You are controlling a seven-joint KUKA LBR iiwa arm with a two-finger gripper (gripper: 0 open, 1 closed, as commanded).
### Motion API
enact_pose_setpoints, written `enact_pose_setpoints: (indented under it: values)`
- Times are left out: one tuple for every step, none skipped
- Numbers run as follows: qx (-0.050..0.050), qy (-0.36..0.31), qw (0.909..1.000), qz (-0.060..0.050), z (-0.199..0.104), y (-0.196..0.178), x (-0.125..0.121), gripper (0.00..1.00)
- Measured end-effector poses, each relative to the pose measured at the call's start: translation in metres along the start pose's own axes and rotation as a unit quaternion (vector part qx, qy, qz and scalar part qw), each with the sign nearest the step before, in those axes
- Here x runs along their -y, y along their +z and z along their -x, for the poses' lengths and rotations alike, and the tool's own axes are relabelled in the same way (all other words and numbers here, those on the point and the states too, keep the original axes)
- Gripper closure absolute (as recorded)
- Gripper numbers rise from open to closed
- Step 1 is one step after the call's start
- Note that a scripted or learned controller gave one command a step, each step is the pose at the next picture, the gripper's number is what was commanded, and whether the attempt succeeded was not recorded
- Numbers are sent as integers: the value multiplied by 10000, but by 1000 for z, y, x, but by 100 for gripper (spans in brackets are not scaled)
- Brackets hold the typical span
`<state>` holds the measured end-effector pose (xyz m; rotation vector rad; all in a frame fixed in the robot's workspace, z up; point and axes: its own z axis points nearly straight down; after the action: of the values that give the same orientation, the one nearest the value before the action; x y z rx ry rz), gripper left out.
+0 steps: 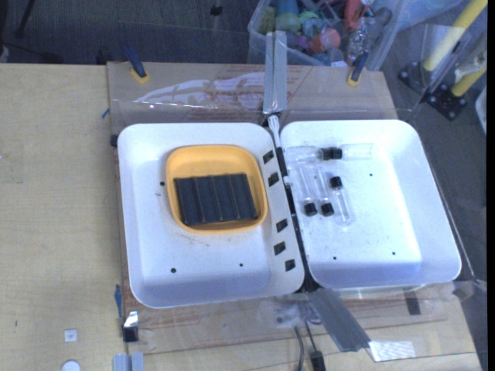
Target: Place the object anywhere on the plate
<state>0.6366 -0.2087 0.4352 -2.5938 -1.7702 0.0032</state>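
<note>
A yellow, rounded-square plate [213,159] sits in the left white bin [143,222]. A dark grey ribbed block [215,199] lies flat on the plate and covers most of its floor. In the right white bin [402,215] lie several clear plastic tubes with black caps [323,185], clustered near the bin's left wall; one longer tube [344,153] lies crosswise at the back.
A row of small black clips [278,224] runs along the seam between the bins. A metal strip [274,72] stands behind the seam. A clear box of colourful toys [325,14] sits beyond the bench. The wooden bench top [54,207] extends left.
</note>
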Motion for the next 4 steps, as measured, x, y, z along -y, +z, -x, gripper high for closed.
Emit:
enact_pose_setpoints:
  values:
    - [8, -21, 10000, 16, -3, -11, 0, 100]
    - [-1, -1452, 9894, 3, 7, 0, 6, 100]
    - [-1, -2481, 9687, 11, 13, -1, 6, 100]
    - [-3, -2295, 9733, 9, 19, 0, 14, 100]
